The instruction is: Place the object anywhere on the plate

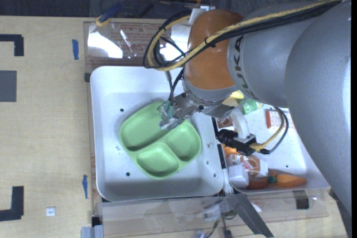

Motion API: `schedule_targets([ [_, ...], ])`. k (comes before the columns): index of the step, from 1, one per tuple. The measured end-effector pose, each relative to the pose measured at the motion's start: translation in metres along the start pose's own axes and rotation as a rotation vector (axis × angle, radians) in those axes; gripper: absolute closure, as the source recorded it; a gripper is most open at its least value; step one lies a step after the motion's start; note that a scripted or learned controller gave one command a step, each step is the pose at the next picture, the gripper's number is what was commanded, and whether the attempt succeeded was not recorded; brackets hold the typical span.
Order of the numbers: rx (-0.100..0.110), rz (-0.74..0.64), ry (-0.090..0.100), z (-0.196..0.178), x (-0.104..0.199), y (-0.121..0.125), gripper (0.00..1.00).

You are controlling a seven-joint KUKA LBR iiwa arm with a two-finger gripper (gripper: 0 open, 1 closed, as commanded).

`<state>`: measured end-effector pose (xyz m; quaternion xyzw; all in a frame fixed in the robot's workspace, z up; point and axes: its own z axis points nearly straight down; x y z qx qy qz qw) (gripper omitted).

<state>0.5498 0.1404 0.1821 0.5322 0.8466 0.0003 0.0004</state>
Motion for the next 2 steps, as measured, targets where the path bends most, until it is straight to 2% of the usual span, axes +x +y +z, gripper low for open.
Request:
schedule_targets([
  [1, 0.003, -0.190, 0.002, 0.0204, 0.0210, 0.0125, 1.00],
  [2, 0.003, -0.190, 0.002, 0.0202, 0.0209, 0.0126, 0.00],
])
